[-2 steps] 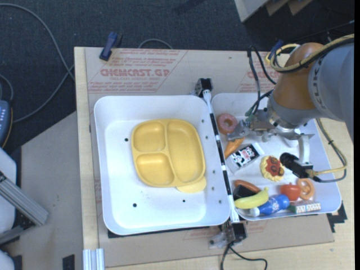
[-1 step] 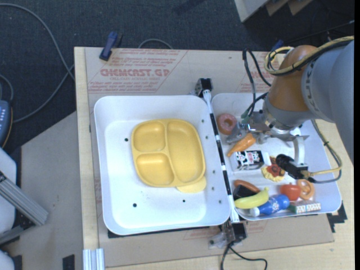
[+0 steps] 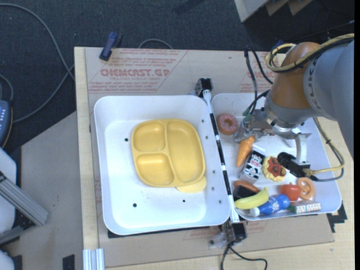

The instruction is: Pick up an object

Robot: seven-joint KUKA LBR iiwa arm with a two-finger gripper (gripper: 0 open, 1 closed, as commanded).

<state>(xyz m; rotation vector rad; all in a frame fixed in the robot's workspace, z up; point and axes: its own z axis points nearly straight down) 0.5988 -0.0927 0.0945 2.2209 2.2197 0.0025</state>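
Two bins: a pair of shallow white plastic bins side by side on the plywood counter (image 3: pixel 140 75), left white bin (image 3: pixel 112 207) bigger in frame, right white bin (image 3: pixel 332 193) at the right.
Left bin contents: a yellow three-compartment plastic plate (image 3: pixel 167 152), sitting roughly mid-bin, with a second yellow plate edge peeking out under its lower right.
Arm: grey KUKA arm with orange band (image 3: pixel 295 75) comes in from the upper right of the frame, wrist over the top half of the right bin.
Jaws: honestly can't tell if they're spread or closed, the wrist blocks them; the gripper (image 3: pixel 256 129) sits just above the carrot.
Orange toy carrot (image 3: pixel 244 149): right bin, left side, tilted, just below the jaws; can't say it's being held.
Pink frosted toy donut (image 3: pixel 227 124): upper left of the right bin, near the divider.
Yellow toy banana (image 3: pixel 251 200): lower left of the right bin.
Red toy tomato (image 3: pixel 290 191): lower part of the bin, right of the banana.
Blue toy bottle (image 3: pixel 271 206): just under the banana and tomato.
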